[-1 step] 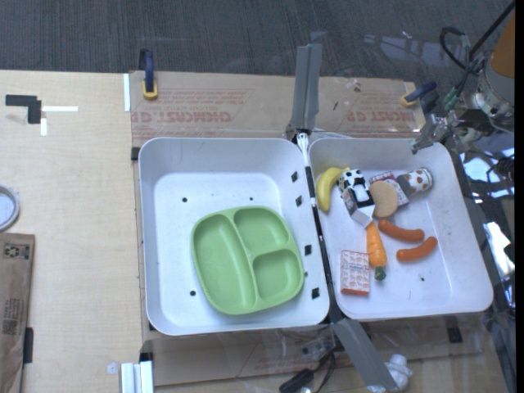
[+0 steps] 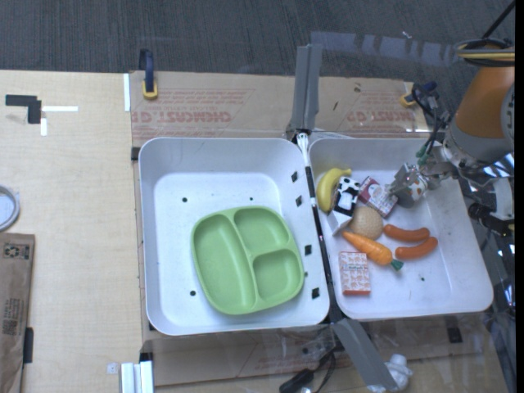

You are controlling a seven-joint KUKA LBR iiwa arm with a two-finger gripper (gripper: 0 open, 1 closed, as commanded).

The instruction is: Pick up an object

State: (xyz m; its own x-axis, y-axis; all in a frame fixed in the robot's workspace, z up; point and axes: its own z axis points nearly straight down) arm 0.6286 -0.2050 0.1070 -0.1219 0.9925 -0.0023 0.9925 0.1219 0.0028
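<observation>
Camera view, item by item.

Writing: the cardboard sheet [image 2: 246, 105] under the far ends of the bins carried red print, upside down to this view, apparently reading "CHEMCAST GP"; the same print repeated behind the right bin. A brown paper bag [image 2: 12, 301] at the counter's left edge bore a recycling mark. The small orange carton [image 2: 354, 272] had printing too small to read.

Pincer [image 2: 409, 183]: it was set low over the far part of the right bin, in among small crumpled packets by the far right corner. Whether it was released or clenched could not be told, nor whether anything sat between its tips. The arm's orange band [image 2: 483, 105] stood above the counter's right edge.

Left bin [image 2: 155, 219]: held one green divided plate [image 2: 247, 259] of three compartments, lying flat toward the near side.

Right bin [image 2: 458, 293]: held a banana [image 2: 327, 188] against its left wall at the far end; a black-and-white packet [image 2: 349, 195] just beside it; a red-and-white packet [image 2: 377, 196]; a tan roundish item [image 2: 368, 221]; a carrot [image 2: 368, 249]; two orange-red sausages [image 2: 413, 241] lying side by side near the middle; the orange carton toward the near left corner.

A blue-handled clamp [image 2: 147, 74] stood at the counter's far edge.
</observation>
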